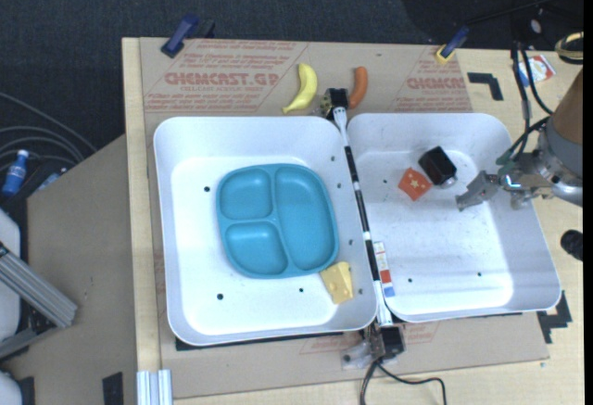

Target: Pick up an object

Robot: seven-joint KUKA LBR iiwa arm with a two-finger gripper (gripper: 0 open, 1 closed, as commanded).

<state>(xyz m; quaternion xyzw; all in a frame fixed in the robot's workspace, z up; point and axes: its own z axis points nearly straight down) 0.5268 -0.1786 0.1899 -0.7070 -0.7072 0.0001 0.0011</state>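
Setting: dark carpet; wooden bench (232, 74) bearing two white bins side by side. Left bin (176, 208): blue divided plate (276, 220) at centre, yellow wedge (338, 282) just beside the plate's near-right corner. Right bin (519, 273): orange block (413, 183) and black block (437, 165), touching or nearly so, in the far-left part. Behind the bins, on the bench: banana (301, 89) and an orange carrot-like piece (358, 85). Claw (484, 190): low over the right bin, just right of the two blocks, touching neither; it carries nothing, and how far it is spread cannot be told from this slant. Handling note: the step appears to be the approach; best to centre over one block only, likely the orange, and avoid nudging its neighbour while closing.
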